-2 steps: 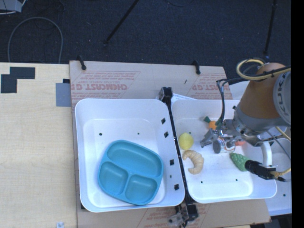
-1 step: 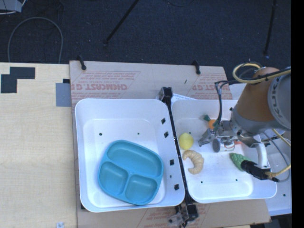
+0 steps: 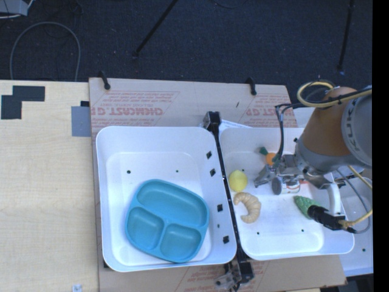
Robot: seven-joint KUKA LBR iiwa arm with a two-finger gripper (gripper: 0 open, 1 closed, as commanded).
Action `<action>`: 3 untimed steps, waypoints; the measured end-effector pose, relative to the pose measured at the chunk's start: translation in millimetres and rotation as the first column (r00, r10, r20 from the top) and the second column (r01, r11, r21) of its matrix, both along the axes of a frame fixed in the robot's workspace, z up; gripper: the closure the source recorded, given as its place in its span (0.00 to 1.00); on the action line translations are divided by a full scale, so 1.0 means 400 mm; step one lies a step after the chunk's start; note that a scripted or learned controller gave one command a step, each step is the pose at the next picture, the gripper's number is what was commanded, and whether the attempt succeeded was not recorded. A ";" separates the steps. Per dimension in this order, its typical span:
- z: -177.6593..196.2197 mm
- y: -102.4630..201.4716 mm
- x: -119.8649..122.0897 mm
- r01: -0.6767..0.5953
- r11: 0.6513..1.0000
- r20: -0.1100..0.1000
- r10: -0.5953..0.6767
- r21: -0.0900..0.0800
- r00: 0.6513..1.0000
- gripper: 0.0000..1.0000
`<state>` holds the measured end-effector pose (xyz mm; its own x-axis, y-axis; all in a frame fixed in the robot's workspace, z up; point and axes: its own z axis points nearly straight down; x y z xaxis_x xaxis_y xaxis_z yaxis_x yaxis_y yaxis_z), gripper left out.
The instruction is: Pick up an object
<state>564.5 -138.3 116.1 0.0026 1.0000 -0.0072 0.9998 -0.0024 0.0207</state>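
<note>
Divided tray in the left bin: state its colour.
The divided tray is light blue, seen clearly in the camera view.

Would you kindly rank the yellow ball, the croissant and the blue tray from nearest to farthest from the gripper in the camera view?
From the gripper:
1. Yellow ball, just to its left in the right bin.
2. Croissant, below and left, same bin.
3. Blue tray, far left, in the left bin.

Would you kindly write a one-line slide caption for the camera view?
KUKA arm's gripper hovers in the right bin near a yellow ball and croissant; blue tray fills the left bin.
</note>
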 end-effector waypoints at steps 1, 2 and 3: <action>0.031 -0.008 0.004 0.005 1.000 0.007 -0.005 -0.006 1.000 1.00; 0.175 -0.025 0.021 -0.003 1.000 -0.021 0.003 0.007 1.000 1.00; 0.327 -0.026 0.010 -0.003 1.000 -0.020 0.003 0.007 1.000 1.00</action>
<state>568.3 -148.7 246.8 -0.0007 1.0000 -0.0002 1.0000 0.0007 0.0002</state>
